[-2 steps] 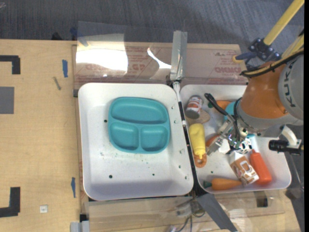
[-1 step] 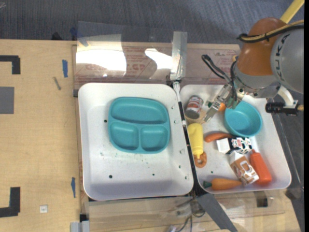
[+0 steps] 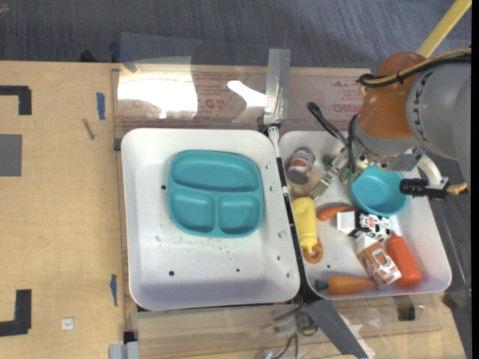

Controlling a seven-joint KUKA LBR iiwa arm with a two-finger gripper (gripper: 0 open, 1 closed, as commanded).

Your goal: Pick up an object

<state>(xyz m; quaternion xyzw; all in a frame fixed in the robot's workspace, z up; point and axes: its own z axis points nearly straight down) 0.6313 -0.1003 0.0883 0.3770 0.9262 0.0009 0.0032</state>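
My gripper [image 3: 334,172] hangs low in the back of the right bin [image 3: 438,275], below the orange wrist band [image 3: 385,103]. It sits between a small can [image 3: 299,163] on its left and a teal bowl [image 3: 378,190] on its right, close to both. A yellow toy [image 3: 304,221] lies along the bin's left wall, with a small orange piece [image 3: 333,212] beside it. Nothing can be seen held in the gripper.
The right bin also holds a black-and-white item [image 3: 372,223], a brown carton [image 3: 376,265], an orange bottle [image 3: 405,257], a carrot [image 3: 352,283] and an orange ring [image 3: 312,254]. A teal divided plate [image 3: 217,193] lies in the left bin [image 3: 142,223].
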